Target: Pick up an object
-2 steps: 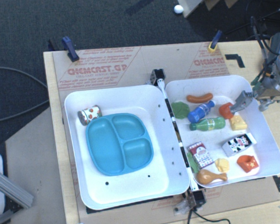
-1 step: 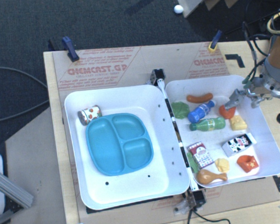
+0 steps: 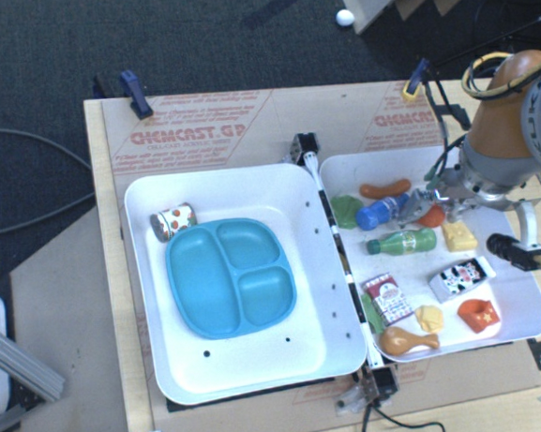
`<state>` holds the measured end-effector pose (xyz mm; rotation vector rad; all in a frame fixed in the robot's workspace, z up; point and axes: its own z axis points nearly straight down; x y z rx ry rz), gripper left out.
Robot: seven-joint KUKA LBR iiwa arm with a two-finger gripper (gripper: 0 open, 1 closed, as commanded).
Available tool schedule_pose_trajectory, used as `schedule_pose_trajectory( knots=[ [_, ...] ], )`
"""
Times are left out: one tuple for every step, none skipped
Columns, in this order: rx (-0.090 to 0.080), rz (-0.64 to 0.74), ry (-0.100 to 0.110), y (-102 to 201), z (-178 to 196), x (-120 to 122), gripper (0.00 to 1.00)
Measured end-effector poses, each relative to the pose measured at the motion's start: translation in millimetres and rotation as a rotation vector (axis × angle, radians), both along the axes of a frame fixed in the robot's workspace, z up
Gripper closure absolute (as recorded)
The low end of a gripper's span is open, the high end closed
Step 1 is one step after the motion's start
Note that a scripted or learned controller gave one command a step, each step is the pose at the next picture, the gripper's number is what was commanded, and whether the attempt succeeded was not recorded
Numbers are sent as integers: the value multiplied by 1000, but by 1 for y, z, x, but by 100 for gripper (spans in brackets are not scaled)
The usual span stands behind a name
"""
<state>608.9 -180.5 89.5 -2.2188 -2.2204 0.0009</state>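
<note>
**Reaching among toy food in the right bin**

Hovering low over the upper part of the right bin (image 3: 539, 320), the gripper (image 3: 427, 204) sits just beside a blue bottle (image 3: 378, 213) and touches or overlaps a small red-orange piece (image 3: 431, 216); whether it is spread, closed, or holding anything cannot be told from this angle. The bottle lies on its side between a green leafy piece (image 3: 346, 211) and the gripper, with an orange sausage (image 3: 385, 189) just above and a green bottle (image 3: 404, 242) just below. It is probably hollow plastic: light, stiff, smooth and apt to roll or squirt out of a pinch. Gripping across its round body at mid-length, not the narrow neck, looks safest. Crowding neighbours leave little room for the descent.
</note>
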Motion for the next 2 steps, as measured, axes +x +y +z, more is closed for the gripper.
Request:
schedule_pose_trajectory(
  knots=[
    [7, 3, 0, -39, -5, 35, 0],
    [-1, -1, -1, -27, -5, 2, 0]
  ],
)
